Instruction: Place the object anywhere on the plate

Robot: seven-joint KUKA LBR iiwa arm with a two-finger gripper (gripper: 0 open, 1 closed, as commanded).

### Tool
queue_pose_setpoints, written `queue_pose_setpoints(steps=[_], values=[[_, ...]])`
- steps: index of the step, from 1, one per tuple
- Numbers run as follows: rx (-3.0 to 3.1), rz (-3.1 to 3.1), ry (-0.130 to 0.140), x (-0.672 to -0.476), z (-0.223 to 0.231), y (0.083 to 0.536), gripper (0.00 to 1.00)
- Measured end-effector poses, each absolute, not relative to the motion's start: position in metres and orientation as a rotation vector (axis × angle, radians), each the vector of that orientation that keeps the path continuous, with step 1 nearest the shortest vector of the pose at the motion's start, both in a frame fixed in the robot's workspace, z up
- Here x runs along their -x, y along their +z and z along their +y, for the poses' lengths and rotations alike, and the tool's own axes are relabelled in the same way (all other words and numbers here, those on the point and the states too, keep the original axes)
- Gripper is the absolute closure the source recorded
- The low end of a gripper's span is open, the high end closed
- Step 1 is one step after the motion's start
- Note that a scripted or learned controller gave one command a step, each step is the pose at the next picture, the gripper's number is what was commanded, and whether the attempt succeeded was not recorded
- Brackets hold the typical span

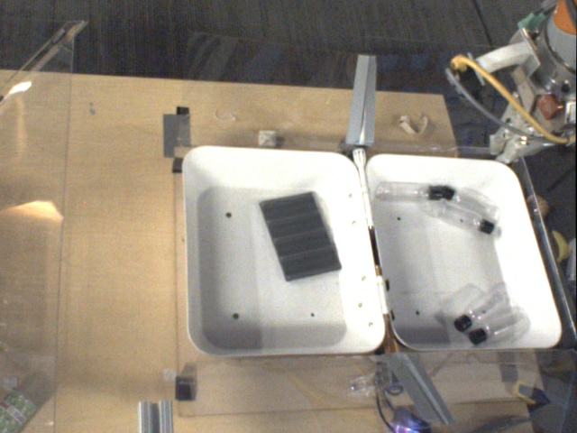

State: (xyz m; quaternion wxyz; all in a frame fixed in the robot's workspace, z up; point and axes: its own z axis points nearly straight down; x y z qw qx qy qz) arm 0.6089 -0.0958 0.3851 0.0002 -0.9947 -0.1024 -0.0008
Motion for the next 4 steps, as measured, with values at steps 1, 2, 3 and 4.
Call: queue_pose_setpoints(steps=[1, 2, 3, 4], values=[[3.124, -0.320, 0.002, -0.664, -0.074, 0.342, 1.00], [3.119, -0.360, -0.004, -0.643, 0.005, 0.330, 1.00], [3.113, -0.412, -0.002, -0.660, 0.052, 0.368, 1.00], [3.114, -0.403, -0.002, -0.657, 0.039, 0.356, 1.00]])
